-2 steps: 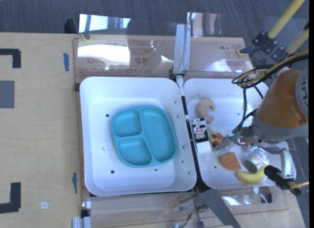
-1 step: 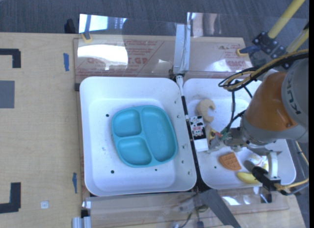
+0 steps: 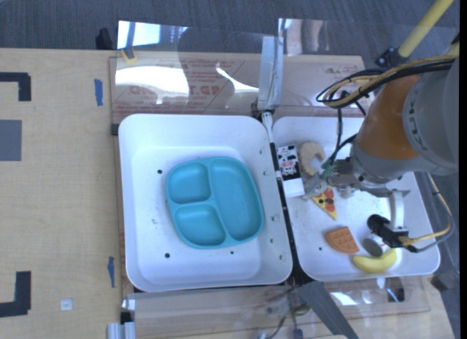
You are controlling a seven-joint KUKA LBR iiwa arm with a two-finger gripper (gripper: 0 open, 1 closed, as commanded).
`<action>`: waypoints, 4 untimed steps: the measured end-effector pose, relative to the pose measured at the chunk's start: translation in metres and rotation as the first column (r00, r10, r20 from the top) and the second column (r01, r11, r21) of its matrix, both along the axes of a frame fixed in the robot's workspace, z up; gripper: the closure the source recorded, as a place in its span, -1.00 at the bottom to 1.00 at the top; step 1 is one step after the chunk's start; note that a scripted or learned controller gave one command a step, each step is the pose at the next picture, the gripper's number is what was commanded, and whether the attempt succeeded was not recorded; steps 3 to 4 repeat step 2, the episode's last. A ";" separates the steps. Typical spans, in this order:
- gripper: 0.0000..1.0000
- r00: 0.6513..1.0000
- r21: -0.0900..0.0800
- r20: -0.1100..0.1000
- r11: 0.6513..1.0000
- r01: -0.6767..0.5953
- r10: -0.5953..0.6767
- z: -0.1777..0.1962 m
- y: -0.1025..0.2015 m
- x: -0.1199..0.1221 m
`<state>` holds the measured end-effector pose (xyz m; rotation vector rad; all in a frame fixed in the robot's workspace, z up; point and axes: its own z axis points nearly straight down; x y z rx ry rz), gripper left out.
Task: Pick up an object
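The arm (image 3: 408, 122) hides the far right corner of the right bin (image 3: 310, 237); the arm itself is cut off by the right edge; a small box (image 3: 288, 161) has print too small to read; a pale lump (image 3: 312, 152) next to it is too blurry to name; the bench (image 3: 58, 184) runs off the left edge.

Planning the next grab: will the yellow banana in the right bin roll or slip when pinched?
The banana looks smooth and curved, so it may slip or pivot when pinched. Lying flat, it probably won't roll.
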<state>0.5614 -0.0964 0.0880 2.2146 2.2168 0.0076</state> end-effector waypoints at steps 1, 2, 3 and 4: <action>1.00 1.000 -0.001 0.003 1.000 0.001 -0.001 0.011 0.000 0.001; 1.00 1.000 0.004 0.002 1.000 -0.006 0.006 0.105 0.049 0.005; 1.00 1.000 0.004 0.002 1.000 -0.006 0.006 0.105 0.049 0.005; 1.00 1.000 0.004 0.002 1.000 -0.006 0.006 0.105 0.049 0.005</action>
